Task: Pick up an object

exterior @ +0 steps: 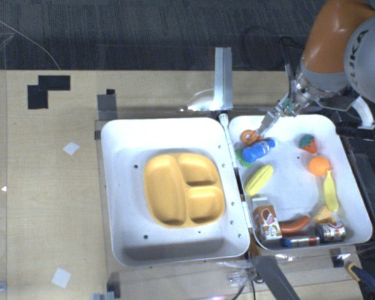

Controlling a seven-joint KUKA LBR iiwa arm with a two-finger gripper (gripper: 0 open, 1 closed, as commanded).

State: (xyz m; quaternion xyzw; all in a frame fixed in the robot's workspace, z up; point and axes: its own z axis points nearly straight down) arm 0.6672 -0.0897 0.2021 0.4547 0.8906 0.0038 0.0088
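Observation:
My gripper point(262, 129) reaches down into the back left corner of the right bin point(352, 188), its tip just beside a small orange-brown ring point(249, 137). I see nothing between the tips. A blue bottle point(259, 150) lies right in front of the ring, with a green piece point(243, 156) at its left end. A yellow corn-like item point(258, 179) lies further forward. The grey arm with its orange band point(332, 32) comes in from the upper right.
The right bin also holds a red-and-green fruit point(308, 143), an orange point(319, 165), a banana point(329, 193), a brown box point(265, 220), a sausage point(295, 223) and a can point(333, 232). The left bin point(123, 181) holds a yellow divided tray point(182, 188).

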